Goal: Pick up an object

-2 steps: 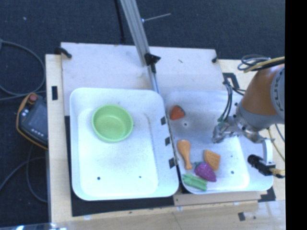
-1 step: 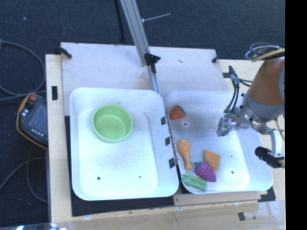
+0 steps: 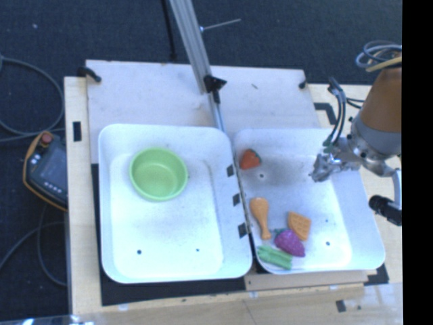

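Five toys lie in the right bin [image 3: 352,249] beside the claw [image 3: 319,171], grip state unclear

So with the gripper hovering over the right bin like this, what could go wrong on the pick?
Two risks. The gripper sits over bare floor of the right bin, apart from every toy, so a straight descent would likely close on nothing. Also, the purple toy, orange piece, green piece and drumstick-shaped toy are crowded near the bin's front edge; a grasp there may nudge neighbours or catch two. The red-orange toy lies close to the wall.
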Available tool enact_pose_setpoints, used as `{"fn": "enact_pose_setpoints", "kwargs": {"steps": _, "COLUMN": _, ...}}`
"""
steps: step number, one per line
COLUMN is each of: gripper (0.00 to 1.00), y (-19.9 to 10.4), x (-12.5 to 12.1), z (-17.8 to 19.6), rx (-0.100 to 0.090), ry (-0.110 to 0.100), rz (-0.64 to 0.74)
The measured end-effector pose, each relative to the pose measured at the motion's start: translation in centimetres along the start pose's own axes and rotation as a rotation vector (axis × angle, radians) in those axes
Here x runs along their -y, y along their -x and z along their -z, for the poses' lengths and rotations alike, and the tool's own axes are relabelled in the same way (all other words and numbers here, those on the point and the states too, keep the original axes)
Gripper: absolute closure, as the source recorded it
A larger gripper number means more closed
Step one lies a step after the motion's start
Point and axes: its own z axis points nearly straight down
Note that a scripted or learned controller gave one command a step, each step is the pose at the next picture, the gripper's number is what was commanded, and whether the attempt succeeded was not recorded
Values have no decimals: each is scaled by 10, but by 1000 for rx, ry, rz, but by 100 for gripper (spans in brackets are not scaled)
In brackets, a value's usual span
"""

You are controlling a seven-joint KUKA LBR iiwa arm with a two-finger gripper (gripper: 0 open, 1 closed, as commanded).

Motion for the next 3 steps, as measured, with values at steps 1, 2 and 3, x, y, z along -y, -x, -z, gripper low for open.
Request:
{"fn": "enact_pose_setpoints", "kwargs": {"steps": 1, "gripper": 100, "y": 0, "x": -5, "z": 65, "rx": 1, "ry": 2, "rz": 0}}
{"fn": "enact_pose_setpoints", "kwargs": {"steps": 2, "gripper": 100, "y": -52, "x": -2, "z": 69, "rx": -3, "ry": -5, "rz": 4}}
{"fn": "enact_pose_setpoints", "kwargs": {"steps": 3, "gripper": 100, "y": -111, "x": 0, "z": 58, "rx": -2, "ry": -6, "rz": 3}}
